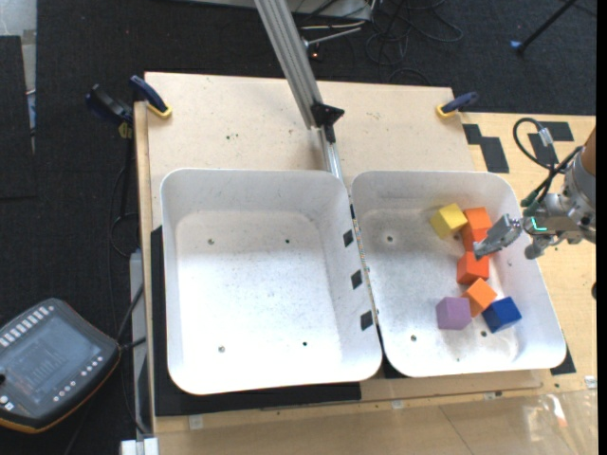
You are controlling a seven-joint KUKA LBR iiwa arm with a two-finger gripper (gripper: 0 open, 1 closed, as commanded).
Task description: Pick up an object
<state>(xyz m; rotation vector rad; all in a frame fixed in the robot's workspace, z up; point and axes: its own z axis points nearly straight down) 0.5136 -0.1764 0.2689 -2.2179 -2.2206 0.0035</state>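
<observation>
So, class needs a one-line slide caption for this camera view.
Gripper over the right bin beside orange blocks, with yellow, purple and blue blocks nearby.

My arm (590, 173) is cut off by the right edge, so I see little more than its wrist end. My gripper (520, 235) is small and partly blurred over the right bin (398, 349); I cannot tell how its tips stand or whether anything sits between them. One finger (495, 239) crosses in front of the orange blocks (473, 246), hiding where one ends and the next begins, so I cannot count them there. The blue block (502, 314) and the small orange block (481, 293) look as if they touch, but I cannot be sure. The handheld controller (47, 368) at lower left runs off the left edge. The metal pole (289, 50) leaves the top edge.
</observation>
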